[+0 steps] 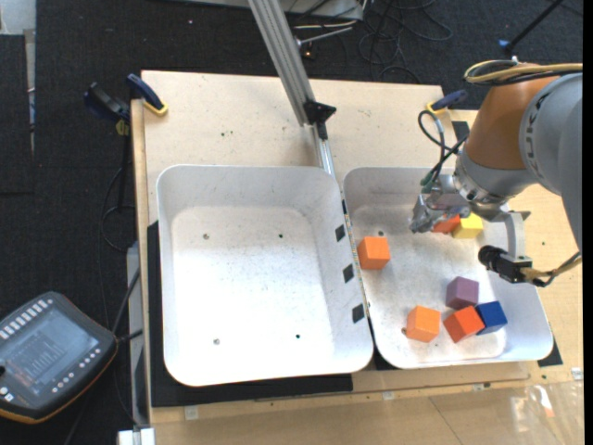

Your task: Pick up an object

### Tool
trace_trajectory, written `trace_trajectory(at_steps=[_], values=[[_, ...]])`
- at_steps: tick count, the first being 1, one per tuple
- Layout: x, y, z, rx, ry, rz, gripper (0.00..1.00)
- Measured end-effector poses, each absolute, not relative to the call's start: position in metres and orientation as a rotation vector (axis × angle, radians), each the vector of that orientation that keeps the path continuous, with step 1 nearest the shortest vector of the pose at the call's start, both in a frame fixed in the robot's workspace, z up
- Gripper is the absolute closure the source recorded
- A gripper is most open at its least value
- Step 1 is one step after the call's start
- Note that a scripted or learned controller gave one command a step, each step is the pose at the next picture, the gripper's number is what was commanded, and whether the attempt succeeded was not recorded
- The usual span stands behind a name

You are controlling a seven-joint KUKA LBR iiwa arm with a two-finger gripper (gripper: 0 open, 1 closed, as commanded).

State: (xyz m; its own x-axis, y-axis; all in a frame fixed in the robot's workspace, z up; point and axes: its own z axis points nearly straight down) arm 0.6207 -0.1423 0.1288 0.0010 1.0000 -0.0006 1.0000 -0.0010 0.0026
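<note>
The right bin [389, 188] holds several small blocks. An orange cube [374, 252] lies near its left wall. Toward the front sit another orange block [423, 324], a red-orange block [463, 323], a blue block [492, 315] and a purple block [461, 292]. A yellow block [470, 226] and a red-orange block [448, 223] lie at the back of this bin, right beside my gripper [427, 219]. The gripper is low over the bin floor, just left of those two blocks; its fingers are too small and dark to read.
The left bin [176, 193] stands alongside. A slanted metal rail [283, 44] crosses the back of the bench down to the bins' divide. Blue and yellow clamps [148, 95] sit at the bench's back left corner. A teach pendant [46, 350] lies off the bench, front left.
</note>
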Motion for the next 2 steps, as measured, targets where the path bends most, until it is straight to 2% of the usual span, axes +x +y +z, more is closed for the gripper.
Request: trace_trajectory(at_steps=[2], values=[[0.627,-0.143,0.209,2.216,2.219,0.005,1.0]])
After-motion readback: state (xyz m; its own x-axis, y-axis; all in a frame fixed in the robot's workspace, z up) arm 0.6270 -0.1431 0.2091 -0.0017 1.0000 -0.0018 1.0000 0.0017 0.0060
